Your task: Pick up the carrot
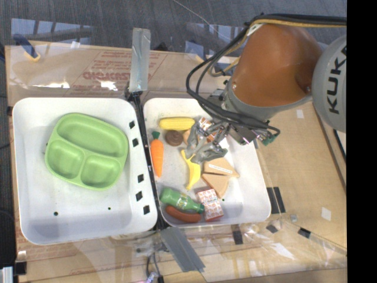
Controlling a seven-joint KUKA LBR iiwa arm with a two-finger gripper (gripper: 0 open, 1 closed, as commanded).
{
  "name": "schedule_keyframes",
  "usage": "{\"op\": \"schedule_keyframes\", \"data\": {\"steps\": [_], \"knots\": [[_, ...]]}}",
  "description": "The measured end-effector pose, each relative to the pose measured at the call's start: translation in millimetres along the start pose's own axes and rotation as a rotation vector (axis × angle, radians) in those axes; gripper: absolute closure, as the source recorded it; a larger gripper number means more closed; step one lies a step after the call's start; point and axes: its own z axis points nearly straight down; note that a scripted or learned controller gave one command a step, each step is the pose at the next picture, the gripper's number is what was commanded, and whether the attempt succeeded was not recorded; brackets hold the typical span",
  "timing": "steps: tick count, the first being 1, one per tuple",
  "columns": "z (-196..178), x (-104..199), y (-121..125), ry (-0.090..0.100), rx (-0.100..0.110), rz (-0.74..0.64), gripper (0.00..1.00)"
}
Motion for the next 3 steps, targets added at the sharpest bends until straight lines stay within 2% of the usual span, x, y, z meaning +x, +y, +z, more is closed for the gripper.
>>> {"op": "schedule_keyframes", "data": {"steps": [1, 2, 3], "knots": [[-16, 14, -18, 0.0, 0.001, -0.027, 1.0], [14, 3, -25, 0.003, -0.001, 0.12, 1.0], [5, -40, 9, 0.0, -0.001, 0.014, 1.0]]}}
